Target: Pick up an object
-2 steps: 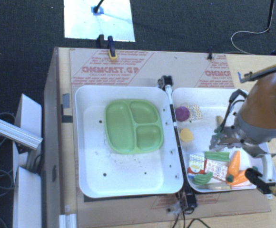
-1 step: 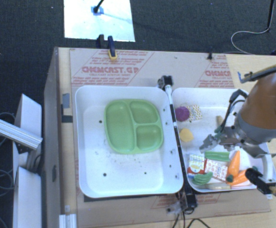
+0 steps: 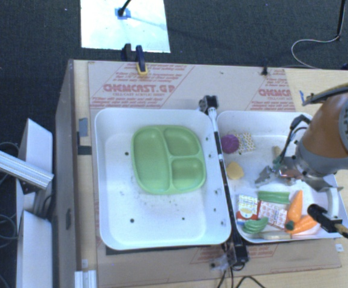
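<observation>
Claw (image 3: 265,176) hovers just above the green cucumber (image 3: 273,195), right bin (image 3: 264,120).

We see our arm (image 3: 336,134) reaching in from the right side of the camera view, its grey body bulking large at the frame's edge. The orange band sits just above the wrist, curving across the upper part of the visible link. Below it the grey wrist tapers down and to the left. From the wrist our gripper (image 3: 269,174) extends leftward and slightly downward, its metal fingers (image 3: 263,177) pointing toward the left. A dark cable loops along the wrist's left side, rising above the gripper.
</observation>
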Available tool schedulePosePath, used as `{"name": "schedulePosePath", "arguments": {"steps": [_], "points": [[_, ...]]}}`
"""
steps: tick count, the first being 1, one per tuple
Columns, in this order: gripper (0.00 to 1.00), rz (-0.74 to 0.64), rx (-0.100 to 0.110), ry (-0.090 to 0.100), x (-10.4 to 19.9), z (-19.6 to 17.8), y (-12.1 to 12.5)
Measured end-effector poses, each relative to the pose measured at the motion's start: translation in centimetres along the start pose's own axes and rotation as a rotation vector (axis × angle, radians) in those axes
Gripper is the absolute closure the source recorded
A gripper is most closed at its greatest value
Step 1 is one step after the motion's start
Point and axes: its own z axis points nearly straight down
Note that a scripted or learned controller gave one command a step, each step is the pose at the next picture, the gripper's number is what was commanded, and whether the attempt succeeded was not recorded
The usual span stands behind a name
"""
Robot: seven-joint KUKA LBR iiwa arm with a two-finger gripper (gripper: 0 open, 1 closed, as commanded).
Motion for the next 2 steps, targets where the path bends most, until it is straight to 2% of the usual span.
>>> {"name": "schedulePosePath", "arguments": {"steps": [1, 2], "points": [[0.0, -0.003, -0.002, -0.001, -3.5, -0.1, 8.2], [0.0, -0.004, 0.001, 0.002, -5.8, -0.2, 13.6]]}}
